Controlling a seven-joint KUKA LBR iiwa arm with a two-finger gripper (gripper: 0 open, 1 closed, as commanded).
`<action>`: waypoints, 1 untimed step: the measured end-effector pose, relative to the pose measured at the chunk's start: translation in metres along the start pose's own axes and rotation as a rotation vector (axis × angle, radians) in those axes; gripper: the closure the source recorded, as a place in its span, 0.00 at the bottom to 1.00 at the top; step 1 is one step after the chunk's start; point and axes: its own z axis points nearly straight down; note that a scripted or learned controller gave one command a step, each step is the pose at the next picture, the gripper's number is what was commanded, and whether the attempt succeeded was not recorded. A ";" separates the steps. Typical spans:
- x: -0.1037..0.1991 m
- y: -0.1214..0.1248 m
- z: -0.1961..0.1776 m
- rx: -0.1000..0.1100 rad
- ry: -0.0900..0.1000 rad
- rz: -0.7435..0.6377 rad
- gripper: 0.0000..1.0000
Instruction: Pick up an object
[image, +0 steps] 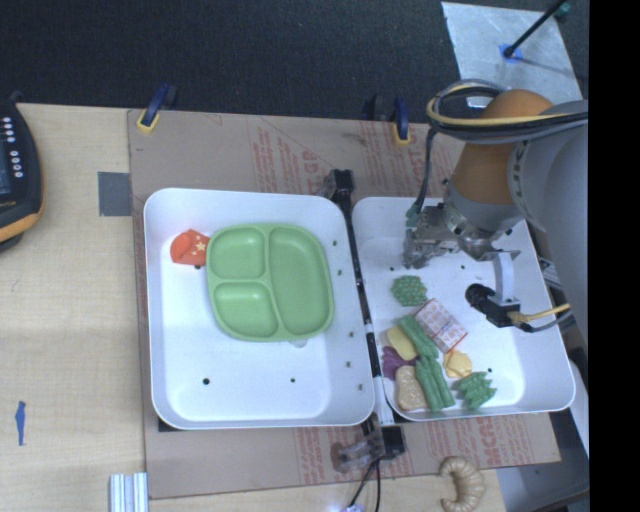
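1. The left bin (180, 380) is a shallow white tray with rounded corners. A red toy (188, 247) lies near its upper left, touching the edge of a pale green plate (270, 281).
2. The plate is smooth, rounded plastic with three compartments. It sits tilted, its long side running from upper left to lower right.
3. The right bin (535, 375) holds a cluster of small toy foods in its lower left part.
4. A knobbly green round piece (408, 290) lies at the top of the cluster, just below the gripper.
5. Below it, a long green pod (424, 355) runs from upper left to lower right, its ribbed length lying between a purple piece (398, 341) and a pink checked packet (440, 323).
6. A tan piece (408, 388), a yellow piece (458, 364) and a spiky green piece (476, 388) lie at the bin's front edge.
7. The gripper (424, 243) hangs over the upper part of the right bin, above the cluster. It cannot be told whether its jaws are wide or narrow; nothing shows between them.
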 end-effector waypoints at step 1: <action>0.000 0.000 0.000 0.000 0.000 0.000 0.00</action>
